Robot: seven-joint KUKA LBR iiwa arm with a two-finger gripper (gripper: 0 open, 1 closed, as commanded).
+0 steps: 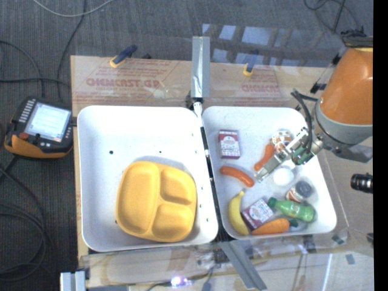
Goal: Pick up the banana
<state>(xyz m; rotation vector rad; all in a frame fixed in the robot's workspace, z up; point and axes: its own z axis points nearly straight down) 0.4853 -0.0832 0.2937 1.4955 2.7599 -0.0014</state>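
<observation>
The banana [236, 213] lies in the lower left corner of the right bin [213, 162], in the lower middle of the frame, curving up along the bin's left wall. Its lower end is tucked beside a small purple packet [257, 211] and an orange carrot [271, 226], so only its upper half is free.

By the look of it the banana is light, fairly firm but easily bruised, with a smooth skin that could slip from a hard pinch. The best hold is likely across the thick middle of the curve, above the packet, with the fingers closing across its width and one finger going down between the banana and the bin wall. That gap looks narrow, and the sloping wall may push a finger aside.

The claw [265, 173] hangs over the middle of the right bin, above and to the right of the banana, near a sausage [237, 175] and a white round thing [282, 176]. It grips nothing; whether its fingers are parted I cannot tell.

The bin floor is smooth white plastic, so the banana may slide when nudged. The right bin is crowded: a red box [228, 143], a green bottle [293, 210]. The left bin [103, 132] holds a yellow tray [157, 200]. Both stand on the brown desk [133, 80].
</observation>
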